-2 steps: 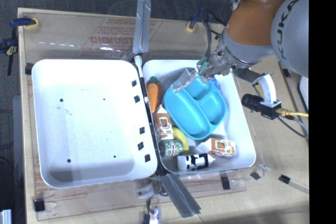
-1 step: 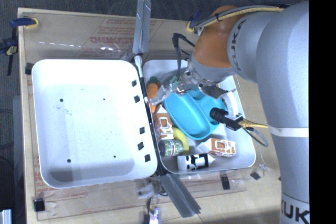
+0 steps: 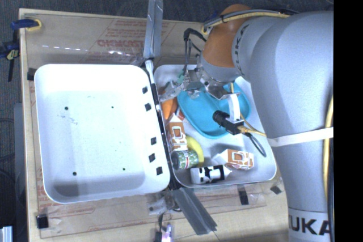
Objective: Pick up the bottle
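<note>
Several items lie in the right bin [image 3: 266, 162]. At its front edge a small black-and-white bottle [image 3: 207, 174] lies on its side. Just left of it, against the divider, sits a green-labelled container [image 3: 182, 159] that may be a bottle or a can. My gripper [image 3: 193, 85] hangs at the back of this bin, under the orange wrist band, low over the rear edge of a blue dish [image 3: 205, 111]. It is well behind both containers and touches neither. Nothing is visibly held.
A carrot [image 3: 168, 108], a small printed carton [image 3: 177, 134] and a yellow fruit [image 3: 195, 147] crowd the bin's left side. Another carton [image 3: 239, 159] lies front right. The left bin [image 3: 91, 127] sits beside it. My arm covers the right bin's right edge.
</note>
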### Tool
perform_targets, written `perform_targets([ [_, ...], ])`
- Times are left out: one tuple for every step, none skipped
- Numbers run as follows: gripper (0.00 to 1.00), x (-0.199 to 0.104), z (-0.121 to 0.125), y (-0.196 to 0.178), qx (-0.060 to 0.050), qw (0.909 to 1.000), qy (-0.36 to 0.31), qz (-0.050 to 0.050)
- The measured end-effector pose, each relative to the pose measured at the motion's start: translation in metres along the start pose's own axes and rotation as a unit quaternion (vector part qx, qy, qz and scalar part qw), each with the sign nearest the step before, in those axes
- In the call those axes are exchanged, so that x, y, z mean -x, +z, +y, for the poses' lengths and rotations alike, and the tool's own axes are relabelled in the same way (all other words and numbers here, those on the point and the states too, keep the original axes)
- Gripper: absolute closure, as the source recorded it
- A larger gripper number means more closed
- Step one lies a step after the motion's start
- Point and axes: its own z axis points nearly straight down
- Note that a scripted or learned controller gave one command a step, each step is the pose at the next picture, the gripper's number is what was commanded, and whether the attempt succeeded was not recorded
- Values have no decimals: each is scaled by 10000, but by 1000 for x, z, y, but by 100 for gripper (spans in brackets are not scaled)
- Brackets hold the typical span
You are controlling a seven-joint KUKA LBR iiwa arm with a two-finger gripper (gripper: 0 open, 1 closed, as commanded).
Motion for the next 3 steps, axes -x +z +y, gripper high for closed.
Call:
perform_targets([
  [0,24,28,6,19,9961,884,3],
  [100,22,28,-5,-20,9964,850,23],
  [100,37,-68,-103,-69,9999,132,9],
])
